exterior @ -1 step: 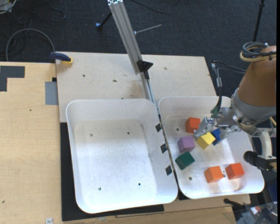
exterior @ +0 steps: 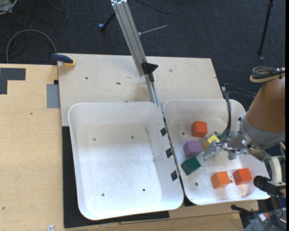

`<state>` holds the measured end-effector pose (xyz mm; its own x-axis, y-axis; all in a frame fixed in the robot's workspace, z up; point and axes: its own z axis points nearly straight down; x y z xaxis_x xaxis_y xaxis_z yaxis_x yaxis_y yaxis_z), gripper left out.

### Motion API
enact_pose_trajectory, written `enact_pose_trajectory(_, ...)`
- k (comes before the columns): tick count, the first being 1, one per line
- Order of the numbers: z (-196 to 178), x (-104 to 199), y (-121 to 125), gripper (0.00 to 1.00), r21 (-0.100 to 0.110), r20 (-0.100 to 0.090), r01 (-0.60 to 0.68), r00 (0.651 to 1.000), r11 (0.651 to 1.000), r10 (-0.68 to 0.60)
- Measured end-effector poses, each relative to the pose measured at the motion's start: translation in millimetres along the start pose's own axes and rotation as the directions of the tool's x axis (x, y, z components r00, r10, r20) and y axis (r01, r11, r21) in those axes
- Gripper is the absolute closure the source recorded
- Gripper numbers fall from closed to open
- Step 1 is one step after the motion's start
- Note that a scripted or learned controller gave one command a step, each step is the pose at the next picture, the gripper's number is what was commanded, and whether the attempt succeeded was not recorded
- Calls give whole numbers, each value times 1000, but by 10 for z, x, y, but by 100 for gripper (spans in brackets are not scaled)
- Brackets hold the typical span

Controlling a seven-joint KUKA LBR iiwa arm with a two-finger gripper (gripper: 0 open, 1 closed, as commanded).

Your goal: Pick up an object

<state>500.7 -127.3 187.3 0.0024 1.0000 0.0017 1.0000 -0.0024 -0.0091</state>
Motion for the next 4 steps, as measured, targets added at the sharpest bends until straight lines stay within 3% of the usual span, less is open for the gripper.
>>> enact_pose_trajectory(1, 655, 89, 133, 0, -33, 6, 2, 1000, 999, -2)
enact_pose_trajectory(2, 569, 71, 128, 100, -31, 5, -7, 1000, 999, 7)
enact_pose_trajectory(3, 374, 138, 7, 100, -7, 1, 1, 1000, 1000, -1)
enact_pose_trajectory(4, -1218, -118, -139, 100, -15, 4, 2, 1000, 1000, -2)
